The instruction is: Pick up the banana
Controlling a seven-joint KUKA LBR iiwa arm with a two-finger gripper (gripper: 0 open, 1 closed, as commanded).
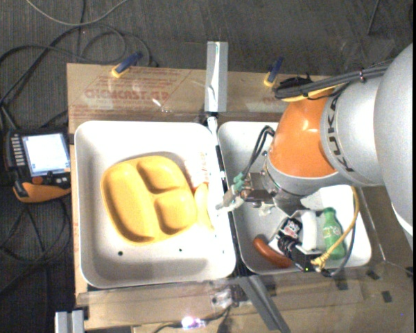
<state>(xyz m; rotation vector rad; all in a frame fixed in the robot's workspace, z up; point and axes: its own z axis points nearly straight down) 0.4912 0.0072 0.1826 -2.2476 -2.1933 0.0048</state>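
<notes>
Task thing: the banana (pixel 200 201), pale yellow, lies in the left bin (pixel 97 255), on the bin floor.
Banana position: it is at the right side of this bin, in the narrow space between the yellow plate (pixel 149 198) and the bin's right wall. It seems to touch the edge of the plate, and part of it is hidden by the gripper parts.
Yellow plate: a divided plate with three compartments, in the middle of the left bin; nothing lies in its compartments.
Gripper: the gripper (pixel 230 196) hangs above the wall between the two bins, just beside the banana on its right.
Jaws: I cannot tell if they are wide or narrow, because the wrist covers them from this high view. I see nothing held.
Arm: the arm (pixel 305 144), grey with the orange band, reaches in from the right and covers much of the right bin (pixel 246 144).
Right bin things: a brown sausage (pixel 269 250) at the near-left part and a green bottle (pixel 331 229) at the near-right part, both well apart from the banana.
Done so far: in my judgement only the approach; the gripper is close to the banana but not yet over its middle.
Left to do: move a little to the left, come down on the banana, close on it and lift it.
Risk: the banana is tight between plate and wall, so there is little room for the jaws at both sides of it.
</notes>
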